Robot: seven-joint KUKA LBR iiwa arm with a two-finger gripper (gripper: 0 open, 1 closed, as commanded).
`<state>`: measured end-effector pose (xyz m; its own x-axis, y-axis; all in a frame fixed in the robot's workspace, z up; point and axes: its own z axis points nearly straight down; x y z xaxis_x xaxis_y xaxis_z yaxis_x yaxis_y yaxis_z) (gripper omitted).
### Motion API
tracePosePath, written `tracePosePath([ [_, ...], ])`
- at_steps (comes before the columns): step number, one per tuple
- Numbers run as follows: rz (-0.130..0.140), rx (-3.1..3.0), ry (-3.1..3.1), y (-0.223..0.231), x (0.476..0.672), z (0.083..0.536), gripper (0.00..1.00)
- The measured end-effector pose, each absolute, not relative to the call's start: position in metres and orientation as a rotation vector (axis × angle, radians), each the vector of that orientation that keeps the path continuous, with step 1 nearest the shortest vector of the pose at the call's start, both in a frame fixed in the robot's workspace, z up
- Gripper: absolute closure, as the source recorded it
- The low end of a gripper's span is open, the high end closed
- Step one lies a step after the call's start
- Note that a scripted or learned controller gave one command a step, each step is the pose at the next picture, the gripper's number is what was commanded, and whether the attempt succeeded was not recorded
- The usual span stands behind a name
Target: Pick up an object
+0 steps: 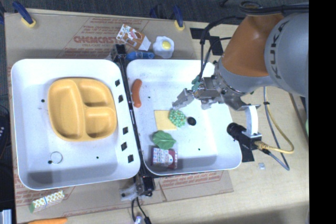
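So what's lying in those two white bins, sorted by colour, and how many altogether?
Yellow: 2, the divided tray in the left bin and the flat slice in the right.
Green: 2, the grape bunch and the leaf.
Orange: 1, the sausage.
Dark red: 1, the packet.
Black: 1, the small disc.
Total: 7

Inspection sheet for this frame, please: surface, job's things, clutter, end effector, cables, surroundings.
Surface: two white bins side by side, left bin and right bin, on printed cardboard.
Job's things: right bin holds a green grape bunch, yellow slice, hot dog, green leaf, dark red packet; left bin holds a yellow divided tray.
Clutter: small carton and a white and yellow item behind the bins; wrapper in front.
End effector: end effector just above the grape bunch, nothing visibly held.
Cables: yellow cable at right.
Surroundings: blue clamps, dark floor.
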<state>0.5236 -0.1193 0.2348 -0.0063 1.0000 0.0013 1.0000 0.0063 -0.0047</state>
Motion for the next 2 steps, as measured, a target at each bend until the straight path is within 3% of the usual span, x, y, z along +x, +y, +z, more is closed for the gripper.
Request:
tracePosePath([
  [1, 0.005, -2.472, -1.932, -0.093, 0.529, 0.091, 0.00],
  [2, 0.006, -2.562, -1.808, -0.093, 0.475, 0.091, 0.00],
])
